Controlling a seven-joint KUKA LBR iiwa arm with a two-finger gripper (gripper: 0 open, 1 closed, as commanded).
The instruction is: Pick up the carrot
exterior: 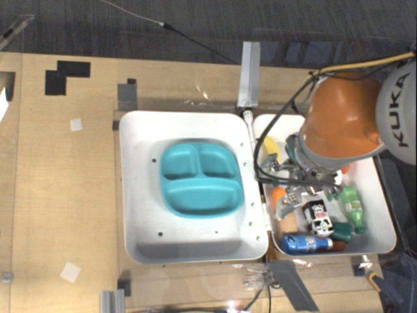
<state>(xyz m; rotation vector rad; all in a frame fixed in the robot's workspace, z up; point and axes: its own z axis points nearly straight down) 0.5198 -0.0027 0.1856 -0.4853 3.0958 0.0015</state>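
Carrot (pixel 278 193) lies in the right bin (pixel 384 230), just above the blue bottle (pixel 306 243), partly under the gripper (pixel 306 182). Jaws' state: cannot tell. Likely light, rigid, smooth plastic; grip across its middle.

"KUKA" in black caps on the arm's grey housing (pixel 399 113), upper right, running vertically. Small black-and-white label on an item (pixel 318 217) in the right bin: too small to read. No other legible txt.
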